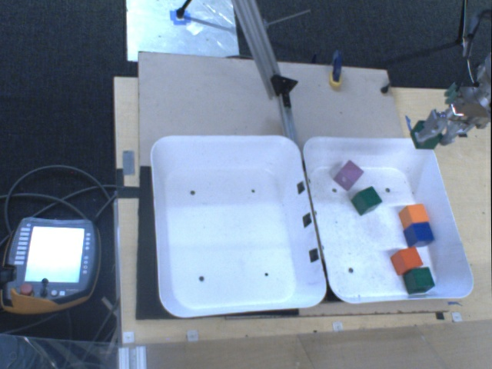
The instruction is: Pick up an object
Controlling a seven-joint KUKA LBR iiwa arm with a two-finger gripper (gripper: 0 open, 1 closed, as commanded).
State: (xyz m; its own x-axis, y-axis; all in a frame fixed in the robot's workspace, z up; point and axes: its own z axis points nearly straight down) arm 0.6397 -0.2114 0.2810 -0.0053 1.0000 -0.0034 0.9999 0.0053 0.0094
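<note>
Dark carpet is seen around the pale wooden surface (223, 91), with a grey-and-orange handheld control pendant (48, 264) lying at the far left. On the surface, the shallow white left bin (165, 160) is set edge to edge with the shallow white right bin (446, 198). In the right bin, a purple block (347, 174) and a dark green cube (366, 200) are found close together near the back left. An orange cube (413, 214) touches a blue cube (419, 234) by the right wall; a second orange cube (406, 260) touches a second green cube (419, 280) near the front right corner. Open floor is left in the bin's middle and front left. The end effector (442, 125) is held outside the bin's back right corner, above the surface; whether it is wide or narrow cannot be told.
</note>
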